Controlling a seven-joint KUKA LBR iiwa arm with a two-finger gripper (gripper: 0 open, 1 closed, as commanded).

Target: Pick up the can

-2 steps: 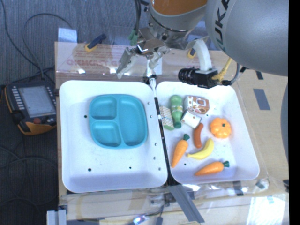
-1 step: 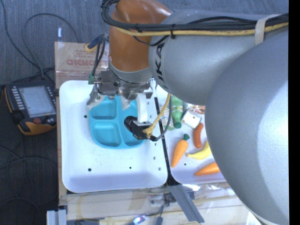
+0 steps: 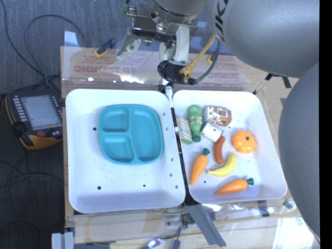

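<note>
**Jaws parked behind the bins, can not yet approached**

We see the gripper (image 3: pixel 154 50) hanging over the tabletop (image 3: pixel 104 69) past the far edge of the bins, about in line with the seam between them. The jaws look spread wide with nothing between them. We read that as a ready pose ahead of a descent.

We take the can (image 3: pixel 218 116) to be the red-and-white item near the far edge of the right bin (image 3: pixel 270 154). It seems to lie tipped, not upright, though the label is too small to confirm. It is crowded: a green bottle (image 3: pixel 194 121) sits just beside it toward the seam, and a white block (image 3: pixel 211 133) touches or nearly touches its near side. A sausage (image 3: pixel 220 149) and a small pumpkin (image 3: pixel 244 141) lie close by.

Two carrots (image 3: pixel 198 166) (image 3: pixel 233 185) and a banana (image 3: pixel 224 166) lie toward the near edge, well out of the way. The left bin (image 3: pixel 83 180) carries a blue divided plate (image 3: pixel 129 134).

We judge the crowding the main risk: wide jaws may catch the bottle or the block.
</note>
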